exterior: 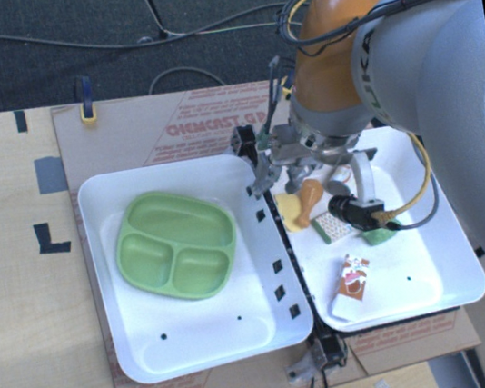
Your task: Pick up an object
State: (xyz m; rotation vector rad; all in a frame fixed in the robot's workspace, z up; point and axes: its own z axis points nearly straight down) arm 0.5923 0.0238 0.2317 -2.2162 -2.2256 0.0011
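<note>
My gripper [309,177] hangs over the upper left part of the right bin [425,296], under the orange wrist band. Just below it lie an orange-tan object [310,194] and a yellow piece [293,212], close together. A small green and white patterned block [332,226] sits beside them, and a green object [377,235] lies a little to the right. A red and white packet [353,278] rests nearer the front of the bin. The arm's body covers the fingertips, so nothing shows between them.
The left bin [130,345] holds a green divided plate [177,244]. A black-marked divider [276,247] runs between the two bins. A black cable [410,206] loops from the wrist across the right bin. The bulky grey arm fills the upper right.
</note>
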